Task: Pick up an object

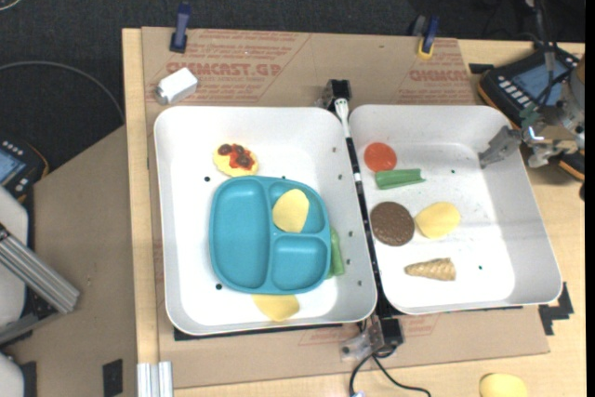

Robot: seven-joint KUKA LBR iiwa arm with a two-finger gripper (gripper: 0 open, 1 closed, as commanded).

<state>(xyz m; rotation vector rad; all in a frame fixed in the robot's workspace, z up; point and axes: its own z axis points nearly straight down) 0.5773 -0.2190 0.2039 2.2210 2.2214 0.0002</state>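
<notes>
Objects for pickup: toy food items in two white bins on the desk [279,60].
Right bin [521,228]: red disc [379,155], green bar [399,178], brown cookie [391,223], yellow lemon-like piece [437,219], cone [430,270]. Left bin [177,200]: teal divided tray [256,237] carrying a yellow piece [291,210]; small pizza [235,159] beside it. Gripper [495,151] at right bin's upper right rim, nothing between the fingers; spread cannot be told.

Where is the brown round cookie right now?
In the right bin, near its left wall: the brown cookie lies just left of the yellow piece, below the green stick.
</notes>
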